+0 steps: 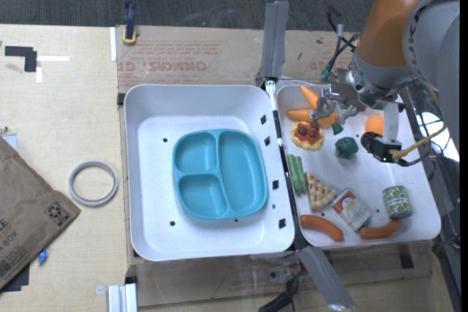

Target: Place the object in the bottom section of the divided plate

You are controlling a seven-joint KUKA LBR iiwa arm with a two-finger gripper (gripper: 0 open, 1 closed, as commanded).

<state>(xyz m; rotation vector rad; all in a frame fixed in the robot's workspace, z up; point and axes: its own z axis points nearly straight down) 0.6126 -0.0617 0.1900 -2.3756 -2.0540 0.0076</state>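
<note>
The teal divided plate (219,173) sits in the middle of the left bin (146,109), all its sections bare. To its right, in the right bin (428,219), the gripper (322,112) hangs just above a small toy pizza (307,135), beside an orange carrot piece (300,114); whether its jaws are wide or closed I cannot tell. Farther right of the plate lie a broccoli floret (346,147), a green bean pod (296,173), a waffle slice (319,191), two sausages (322,227) and a green can (396,202).
</note>
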